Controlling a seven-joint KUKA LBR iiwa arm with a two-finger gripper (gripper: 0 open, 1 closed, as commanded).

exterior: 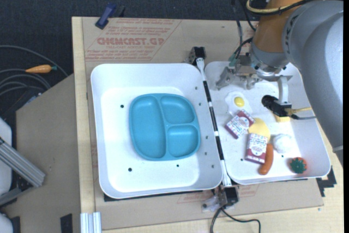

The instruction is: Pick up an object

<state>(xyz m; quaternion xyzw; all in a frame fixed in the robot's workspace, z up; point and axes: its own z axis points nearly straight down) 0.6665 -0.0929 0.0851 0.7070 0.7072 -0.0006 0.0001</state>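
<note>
While the gripper point(238, 77) is seen at the top of the right bin point(311, 139), a toy fried egg point(238, 100), white with a yellow middle, is found just below it, untouched.

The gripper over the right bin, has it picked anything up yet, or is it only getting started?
Nothing looks lifted yet. The gripper hangs over the right bin's far end, near the fried egg toy. The packets, sausage and other toys lie in the bin. The pick remains.

Divided plate point(163, 126) in left bin point(109, 161)
</note>
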